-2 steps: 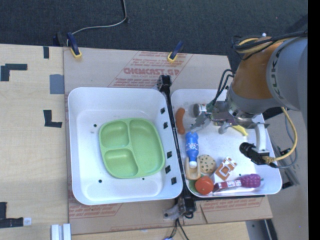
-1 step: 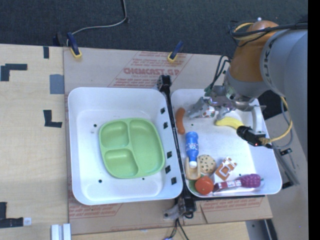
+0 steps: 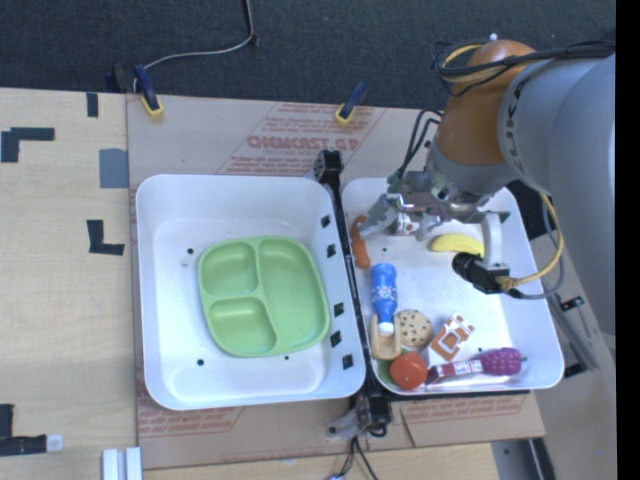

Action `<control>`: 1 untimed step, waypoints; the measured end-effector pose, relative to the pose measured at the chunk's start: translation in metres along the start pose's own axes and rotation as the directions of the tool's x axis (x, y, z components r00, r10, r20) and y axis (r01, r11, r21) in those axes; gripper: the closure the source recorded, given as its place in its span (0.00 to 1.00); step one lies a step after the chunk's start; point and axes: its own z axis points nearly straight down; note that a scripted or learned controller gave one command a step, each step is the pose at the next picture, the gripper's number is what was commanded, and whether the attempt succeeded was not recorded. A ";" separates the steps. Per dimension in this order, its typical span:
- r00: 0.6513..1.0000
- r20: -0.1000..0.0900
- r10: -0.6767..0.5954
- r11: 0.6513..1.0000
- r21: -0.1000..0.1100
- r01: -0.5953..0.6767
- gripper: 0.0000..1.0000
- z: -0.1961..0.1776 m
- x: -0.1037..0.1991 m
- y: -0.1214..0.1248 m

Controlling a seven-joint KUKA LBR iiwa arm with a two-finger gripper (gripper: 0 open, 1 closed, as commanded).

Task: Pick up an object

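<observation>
Evidently the grey arm with its orange wrist band (image 3: 478,118) has reached in from three o'clock and hangs over the upper part of the right-hand shallow white bin (image 3: 535,368), its two-finger gripper (image 3: 385,218) pointing toward the divider between the two bins. Whether the pincer is open or closed I cannot tell; the metal parts blur together there, and nothing can be made out between them.

Likely targets lie in that same bin. A small orange carrot-like piece (image 3: 359,251) sits just beside the gripper at about seven o'clock from it, against the bin's left wall. A blue plastic bottle with a white label (image 3: 384,290) lies lengthwise a little further toward six o'clock. Below it cluster a tan speckled cookie-shaped toy (image 3: 411,327), a red round tomato-like ball (image 3: 407,370), an orange-and-white carton-like toy (image 3: 451,339) and a purple-and-red marker-like stick (image 3: 478,365) along the bin's lower edge. A yellow banana-shaped toy (image 3: 456,243) rests near the arm at four o'clock from the gripper.

The left-hand white bin (image 3: 160,208) carries a light green three-compartment plastic tray (image 3: 264,296), lying flat in its middle, well apart from the arm.

Judging by the low, angled pose near the wall, the arm seems placed for the orange piece or the bottle; the closeness of the wall could spoil a grasp.
</observation>
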 end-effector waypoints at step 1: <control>1.000 0.002 0.002 1.000 0.003 -0.002 0.00 0.086 -0.053 0.016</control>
